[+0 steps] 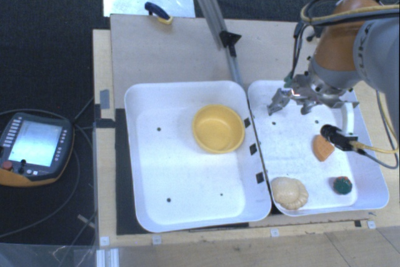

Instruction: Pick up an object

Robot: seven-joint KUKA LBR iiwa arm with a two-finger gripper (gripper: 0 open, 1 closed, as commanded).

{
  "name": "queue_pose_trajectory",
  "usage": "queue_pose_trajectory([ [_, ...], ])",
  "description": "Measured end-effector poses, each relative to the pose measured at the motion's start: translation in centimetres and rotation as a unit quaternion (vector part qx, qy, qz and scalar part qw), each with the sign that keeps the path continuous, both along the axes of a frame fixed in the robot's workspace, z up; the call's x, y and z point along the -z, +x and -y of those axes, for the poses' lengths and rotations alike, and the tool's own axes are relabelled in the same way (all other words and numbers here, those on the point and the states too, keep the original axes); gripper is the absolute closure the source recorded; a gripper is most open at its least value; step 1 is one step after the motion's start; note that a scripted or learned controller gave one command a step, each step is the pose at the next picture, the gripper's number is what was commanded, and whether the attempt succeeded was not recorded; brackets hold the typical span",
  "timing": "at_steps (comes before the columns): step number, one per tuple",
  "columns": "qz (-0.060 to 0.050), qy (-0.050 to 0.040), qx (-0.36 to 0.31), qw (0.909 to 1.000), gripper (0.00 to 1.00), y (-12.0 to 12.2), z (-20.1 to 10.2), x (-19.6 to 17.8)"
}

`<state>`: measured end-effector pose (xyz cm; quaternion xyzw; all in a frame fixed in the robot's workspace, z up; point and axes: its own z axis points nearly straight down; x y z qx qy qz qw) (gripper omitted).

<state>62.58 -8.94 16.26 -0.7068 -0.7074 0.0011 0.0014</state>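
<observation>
A: Step in hand? Approach, likely; nothing lifted yet. Claw [291, 100] over upper part of right white plastic bin [369, 197].

B: Claw state? Spread wide, holding nothing, touching nothing seen.

A: Candidates? Orange wedge-shaped piece [322, 149] near, right side; cream round ridged object [289, 192] at front; small dark green ball [342, 184] beside.

B: Yellow plastic bowl [218, 128] in left white bin [144, 197]. Next: descend over one, close.
</observation>
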Motion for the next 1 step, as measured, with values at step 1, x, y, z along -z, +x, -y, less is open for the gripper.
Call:
queue_pose_trajectory([
  [1,-0.001,0.0000,0.000,1.0000,0.00,-0.30,-0.21,6.26],
])
